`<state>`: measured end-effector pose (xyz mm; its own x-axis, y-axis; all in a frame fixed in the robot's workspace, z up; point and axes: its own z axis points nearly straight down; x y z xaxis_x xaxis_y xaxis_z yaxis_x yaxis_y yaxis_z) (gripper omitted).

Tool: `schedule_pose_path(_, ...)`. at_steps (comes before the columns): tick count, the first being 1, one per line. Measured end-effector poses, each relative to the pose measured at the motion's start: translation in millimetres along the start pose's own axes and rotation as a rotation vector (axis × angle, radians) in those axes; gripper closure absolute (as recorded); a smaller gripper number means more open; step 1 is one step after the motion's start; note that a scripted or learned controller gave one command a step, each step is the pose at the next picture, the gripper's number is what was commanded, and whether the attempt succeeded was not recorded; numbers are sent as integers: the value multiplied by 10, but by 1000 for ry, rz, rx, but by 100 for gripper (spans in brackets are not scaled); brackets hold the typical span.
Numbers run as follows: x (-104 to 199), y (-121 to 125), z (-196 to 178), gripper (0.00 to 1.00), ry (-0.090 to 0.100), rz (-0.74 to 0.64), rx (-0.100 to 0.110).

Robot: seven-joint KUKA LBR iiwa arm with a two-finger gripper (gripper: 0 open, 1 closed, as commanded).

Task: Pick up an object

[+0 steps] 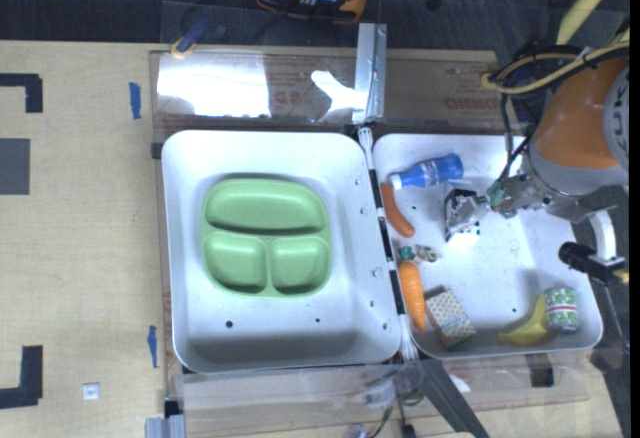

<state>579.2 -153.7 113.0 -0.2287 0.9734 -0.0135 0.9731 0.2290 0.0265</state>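
My gripper hangs over the middle of the right bin, reaching in from the right. A blue and clear plastic bottle lies just up and left of it. A red-orange sausage-shaped toy lies to its left by the bin wall. An orange carrot and a patterned sponge lie at the bin's lower left. A yellow banana and a small green-labelled can sit at the lower right. Nothing shows between the fingers.
The left bin holds a green three-compartment tray. A small green and white item lies near the divider. A clear panel and metal post stand behind the bins. The arm's orange band fills the right side.
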Motion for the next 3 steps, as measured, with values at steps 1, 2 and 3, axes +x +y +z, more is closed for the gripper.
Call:
schedule_pose_path(1,-784,361,-94,0,11,-296,18)
schedule_pose_path(2,-384,630,-18,0,6,-384,11)
schedule_pose_path(3,-79,752,59,0,-4,-480,-3)
